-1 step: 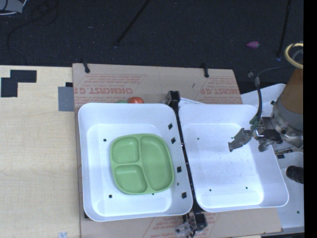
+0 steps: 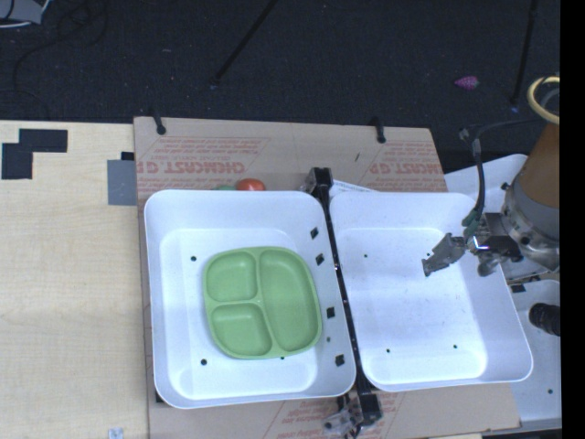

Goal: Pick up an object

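Nearest the camera, two shallow white plastic bins sit side by side on the surface. Left bin (image 2: pixel 174 245) holds a green three-compartment plastic plate (image 2: pixel 261 301), the likely target. Grey pincer (image 2: pixel 448 252) hovers over the right bin (image 2: pixel 498 355); whether it is spread, I cannot tell. Reaching the plate means clearing the black divider (image 2: pixel 331 273) between bins, then descending on the plate's rim. Ample room surrounds it.

Two shallow white bins sit side by side on the counter: the left bin (image 2: pixel 169 245) and the right bin (image 2: pixel 411 337). One green divided plate (image 2: pixel 261 302) with three compartments lies in the left bin. One small red object (image 2: pixel 250 186) sits just beyond the left bin's far edge. One pincer (image 2: pixel 448 254) hangs over the right bin.
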You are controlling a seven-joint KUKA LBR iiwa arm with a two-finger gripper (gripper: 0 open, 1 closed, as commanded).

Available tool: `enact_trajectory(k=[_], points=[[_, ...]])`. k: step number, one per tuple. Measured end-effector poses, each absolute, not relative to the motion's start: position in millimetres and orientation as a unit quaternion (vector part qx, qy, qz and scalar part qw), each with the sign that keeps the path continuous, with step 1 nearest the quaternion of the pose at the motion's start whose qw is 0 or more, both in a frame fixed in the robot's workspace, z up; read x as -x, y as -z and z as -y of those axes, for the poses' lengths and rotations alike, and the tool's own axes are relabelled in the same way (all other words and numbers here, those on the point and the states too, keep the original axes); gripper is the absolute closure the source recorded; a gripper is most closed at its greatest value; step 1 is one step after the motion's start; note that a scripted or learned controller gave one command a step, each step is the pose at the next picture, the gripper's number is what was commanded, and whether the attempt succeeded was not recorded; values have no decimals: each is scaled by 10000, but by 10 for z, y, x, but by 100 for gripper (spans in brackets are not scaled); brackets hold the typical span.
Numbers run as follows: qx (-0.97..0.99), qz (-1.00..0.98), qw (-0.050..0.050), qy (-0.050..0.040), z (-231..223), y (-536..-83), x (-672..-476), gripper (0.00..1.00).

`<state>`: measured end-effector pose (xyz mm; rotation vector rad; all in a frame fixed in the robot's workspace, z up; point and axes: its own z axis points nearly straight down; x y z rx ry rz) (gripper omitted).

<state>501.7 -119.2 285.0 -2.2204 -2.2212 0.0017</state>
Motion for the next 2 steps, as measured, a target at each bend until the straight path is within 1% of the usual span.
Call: enact_trajectory(k=[1, 2], points=[[7070, 7072, 43, -27, 1135, -2214, -5009, 0], [7071, 7071, 38, -21, 1110, -1729, -4914, 0]])
